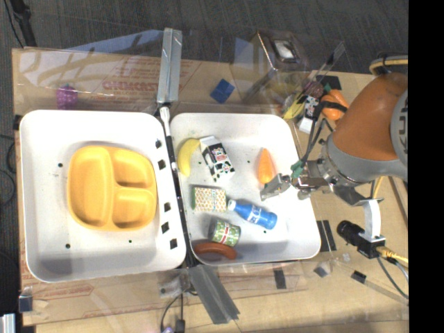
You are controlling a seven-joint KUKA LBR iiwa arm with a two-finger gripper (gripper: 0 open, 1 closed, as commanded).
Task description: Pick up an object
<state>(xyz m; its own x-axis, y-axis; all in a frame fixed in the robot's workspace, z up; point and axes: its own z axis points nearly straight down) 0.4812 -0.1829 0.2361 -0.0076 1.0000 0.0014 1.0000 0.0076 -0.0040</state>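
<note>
Lighting even and fairly bright from overhead. White bins (41,186) near overexposed, little surface detail. Soft short shadows under the tray (111,186) and bottle (253,214). Glare streaks on clear plastic sheeting (104,75) along the top. Focus slightly soft throughout; floor (208,5) dim, grainy.

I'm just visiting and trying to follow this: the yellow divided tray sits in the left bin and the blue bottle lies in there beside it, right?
Not quite. The camera view shows the yellow divided tray in the left bin, but the blue bottle lies in the right bin, among the other small objects.
</note>
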